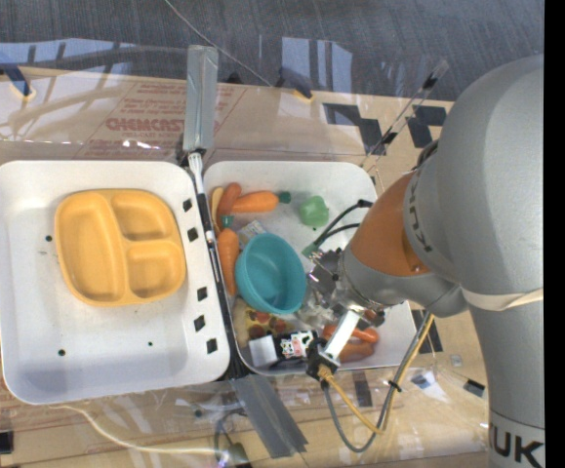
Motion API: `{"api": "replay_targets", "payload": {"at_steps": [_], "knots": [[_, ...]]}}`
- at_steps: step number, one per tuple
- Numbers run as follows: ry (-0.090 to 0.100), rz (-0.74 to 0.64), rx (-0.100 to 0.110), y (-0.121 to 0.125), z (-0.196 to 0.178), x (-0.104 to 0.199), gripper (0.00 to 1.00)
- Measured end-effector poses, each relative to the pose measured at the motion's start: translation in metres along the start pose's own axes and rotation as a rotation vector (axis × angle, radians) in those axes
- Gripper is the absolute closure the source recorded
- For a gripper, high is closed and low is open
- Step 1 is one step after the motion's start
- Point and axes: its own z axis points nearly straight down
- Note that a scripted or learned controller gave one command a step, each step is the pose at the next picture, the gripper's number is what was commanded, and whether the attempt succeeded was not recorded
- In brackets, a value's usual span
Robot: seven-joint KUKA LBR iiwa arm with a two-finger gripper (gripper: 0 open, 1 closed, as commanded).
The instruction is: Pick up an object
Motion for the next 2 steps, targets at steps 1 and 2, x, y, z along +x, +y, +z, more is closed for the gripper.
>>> {"api": "replay_targets", "payload": {"at_steps": [1, 2], "knots": [[0.001, 0.308, -0.016, -0.016, 0.000, 0.029, 1.00], [-0.005, 0.574, -0.001, -0.062, -0.094, 0.064, 1.00]]}}
